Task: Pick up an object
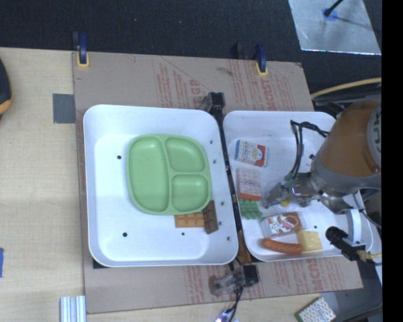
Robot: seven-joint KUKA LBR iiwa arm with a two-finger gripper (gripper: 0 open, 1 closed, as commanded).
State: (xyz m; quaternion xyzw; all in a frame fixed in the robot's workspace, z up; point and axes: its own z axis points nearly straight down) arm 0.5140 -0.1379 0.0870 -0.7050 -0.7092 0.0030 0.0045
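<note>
Two bins sit side by side on the table. The left bin holds a divided plate at its centre, blocks just before it. The right bin holds packets along its left wall and a sausage at its front edge.

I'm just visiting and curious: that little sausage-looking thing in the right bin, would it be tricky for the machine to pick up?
Probably a bit. The sausage is long and rounded, so it may roll if nudged from the side. It looks smooth, perhaps slippery. It seems small and likely light, and it lies close to the yellow block and the bin wall, leaving little room beside it.
</note>
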